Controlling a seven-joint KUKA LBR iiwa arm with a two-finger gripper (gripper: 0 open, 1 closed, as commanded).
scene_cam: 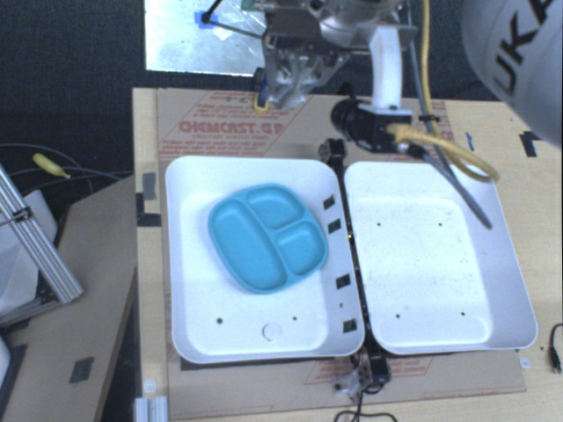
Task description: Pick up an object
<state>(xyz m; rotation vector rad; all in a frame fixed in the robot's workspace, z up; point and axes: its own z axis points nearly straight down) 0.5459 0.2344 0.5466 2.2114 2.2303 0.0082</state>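
My gripper [286,82], its state impossible to tell, hangs past the left bin's [189,236] far edge; I should descend squarely onto the blue plate's [266,236] raised rim.

Grey KUKA arm [515,38] – black lettering, metallic wrist housing, yellow cable [444,143], white bracket

Blue plate [266,237] in white bin [189,236]; yellow cable [449,150].

Blue divided plate [267,236] in left bin [189,323]
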